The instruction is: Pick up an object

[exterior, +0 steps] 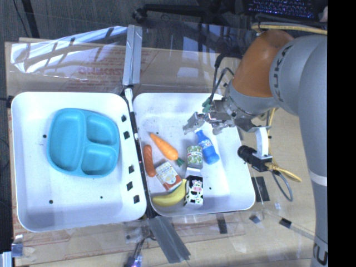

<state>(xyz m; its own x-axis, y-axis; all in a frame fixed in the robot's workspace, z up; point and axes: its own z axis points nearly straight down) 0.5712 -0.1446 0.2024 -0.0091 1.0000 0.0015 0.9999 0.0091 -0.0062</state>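
1. Nearest the lens, a banana (169,196) and a small cow-print carton (194,191) lie at the near wall of the right bin (240,200).
2. Left bin (22,149): a blue divided plate (83,142).
3. Right bin, centre: sausage (148,160), carrot (164,145), snack packet (167,174), small can (194,156).
4. A blue bottle (207,147) lies just below the gripper (207,120), its long axis running from upper left to lower right.
5. Whether the gripper is open or closed cannot be told; nothing is seen held.
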